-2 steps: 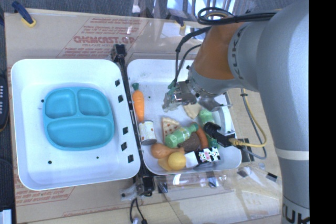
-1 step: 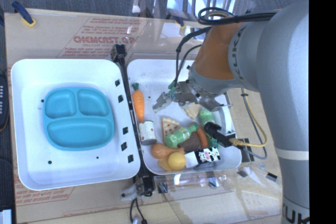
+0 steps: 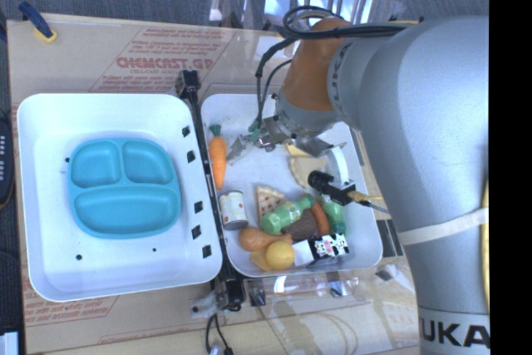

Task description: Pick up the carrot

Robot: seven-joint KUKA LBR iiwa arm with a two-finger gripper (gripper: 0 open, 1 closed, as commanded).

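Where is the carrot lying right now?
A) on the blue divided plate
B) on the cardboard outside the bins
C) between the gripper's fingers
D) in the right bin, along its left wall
D: the carrot lies in the right bin, against its left wall, apart from the gripper.

Carrot (image 3: 218,161) in right bin (image 3: 359,179), along left wall.

A blue divided plate (image 3: 125,185) sits in the left white bin (image 3: 33,204); a green bottle (image 3: 287,216) and small can (image 3: 233,209) crowd the right bin (image 3: 366,241)
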